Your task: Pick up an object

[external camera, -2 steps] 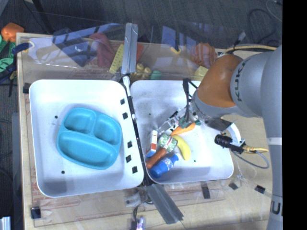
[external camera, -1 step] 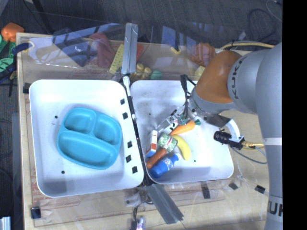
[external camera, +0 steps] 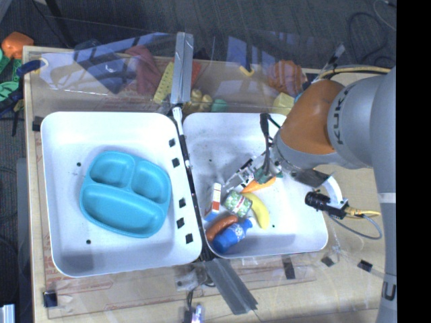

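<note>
My gripper (external camera: pixel 250 174) reaches down into the right bin (external camera: pixel 296 229), with the grey arm and its orange band (external camera: pixel 311 123) coming in from the right. It sits at the upper edge of a pile of small objects. An orange carrot-like piece (external camera: pixel 260 184) lies right at the gripper tip. Just below are a green and white item (external camera: pixel 237 202) and a yellow banana (external camera: pixel 260 213). A blue bottle (external camera: pixel 234 235) and an orange-red sausage shape (external camera: pixel 220 225) rest near the bin's front left corner. A small white and red box (external camera: pixel 215 197) stands by the divider.
The left bin (external camera: pixel 60 153) holds a blue compartment plate (external camera: pixel 126 192). Clear plastic and assorted toys (external camera: pixel 202 101) lie behind the bins. A yellow cable and connector (external camera: pixel 333 206) hang at the right bin's right rim.
</note>
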Controlling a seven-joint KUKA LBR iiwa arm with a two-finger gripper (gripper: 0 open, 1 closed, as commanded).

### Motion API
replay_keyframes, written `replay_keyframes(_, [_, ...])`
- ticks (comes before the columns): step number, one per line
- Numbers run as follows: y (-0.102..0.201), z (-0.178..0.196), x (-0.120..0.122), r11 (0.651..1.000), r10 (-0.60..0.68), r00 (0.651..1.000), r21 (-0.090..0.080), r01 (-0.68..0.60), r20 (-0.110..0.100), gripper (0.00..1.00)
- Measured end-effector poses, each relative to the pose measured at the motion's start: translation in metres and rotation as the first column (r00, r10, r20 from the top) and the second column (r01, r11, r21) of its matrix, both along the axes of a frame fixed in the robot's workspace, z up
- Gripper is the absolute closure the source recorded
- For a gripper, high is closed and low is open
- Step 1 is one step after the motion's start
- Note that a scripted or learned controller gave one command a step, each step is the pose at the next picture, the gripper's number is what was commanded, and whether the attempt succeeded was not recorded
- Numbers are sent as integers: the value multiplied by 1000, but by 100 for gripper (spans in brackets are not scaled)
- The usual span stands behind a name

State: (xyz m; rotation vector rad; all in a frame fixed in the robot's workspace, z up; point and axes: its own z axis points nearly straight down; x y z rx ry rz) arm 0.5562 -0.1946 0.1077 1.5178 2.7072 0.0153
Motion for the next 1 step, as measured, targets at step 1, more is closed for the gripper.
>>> replay_keyframes(1, [-2, 0, 0, 994, 105, 994, -8, -105, -5, 0])
